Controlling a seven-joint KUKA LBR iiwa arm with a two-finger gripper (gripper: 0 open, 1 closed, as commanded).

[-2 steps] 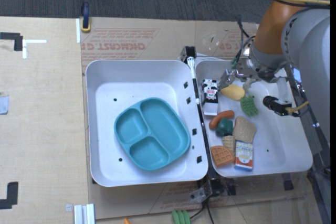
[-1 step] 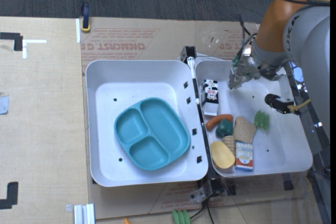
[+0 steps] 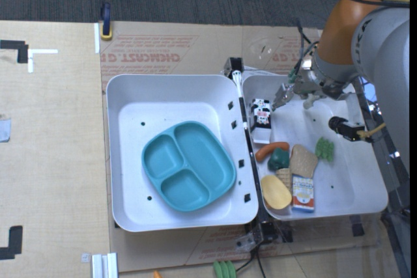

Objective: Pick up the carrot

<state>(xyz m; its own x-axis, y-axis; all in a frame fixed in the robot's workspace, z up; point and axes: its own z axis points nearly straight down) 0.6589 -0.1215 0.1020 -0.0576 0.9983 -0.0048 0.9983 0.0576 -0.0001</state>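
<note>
At the near end of the right bin [image 3: 365, 202] sit a yellow chip-shaped toy [image 3: 275, 193] and a small carton [image 3: 303, 194], with a slice of bread [image 3: 302, 160] just behind them. Beyond those, the carrot [image 3: 271, 150] lies near the bin's left wall, touching a dark green toy [image 3: 280, 158]. Farther back, the gripper [image 3: 291, 92] hangs over the bin's far part, well apart from the carrot and touching nothing visible; how wide it stands cannot be told. This looks like the approach step: next it must travel nearer and left, then descend over the carrot.
</note>
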